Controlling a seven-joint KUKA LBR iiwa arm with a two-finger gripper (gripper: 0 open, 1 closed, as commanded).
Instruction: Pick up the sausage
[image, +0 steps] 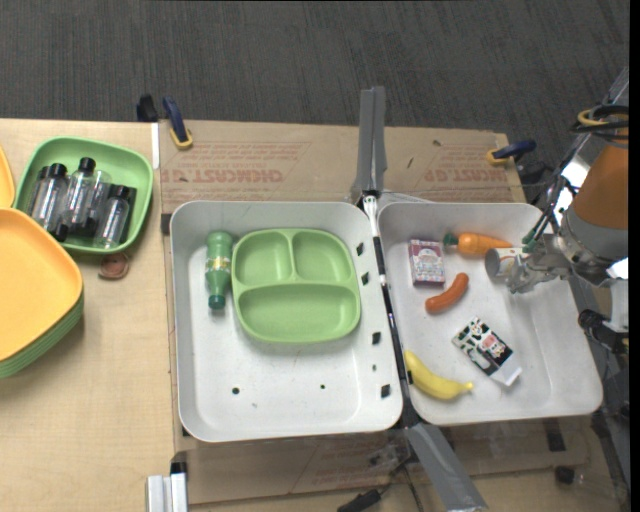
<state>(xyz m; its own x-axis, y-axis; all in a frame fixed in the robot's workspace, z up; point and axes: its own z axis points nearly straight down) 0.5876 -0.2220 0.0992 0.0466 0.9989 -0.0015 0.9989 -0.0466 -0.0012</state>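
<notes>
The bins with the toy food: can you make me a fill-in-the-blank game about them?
1. The sausage lies in the ___ bin.
2. The green bottle lies just left of the green ___ in the left bin.
3. The fruit near the right bin's front edge is a yellow ___.
4. The carrot lies between the pink box and the ___.

Missing words: right; tray; banana; gripper

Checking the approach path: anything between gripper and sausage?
Camera view: bare white bin floor between the gripper and the sausage. The carrot sits just above that line.
</notes>
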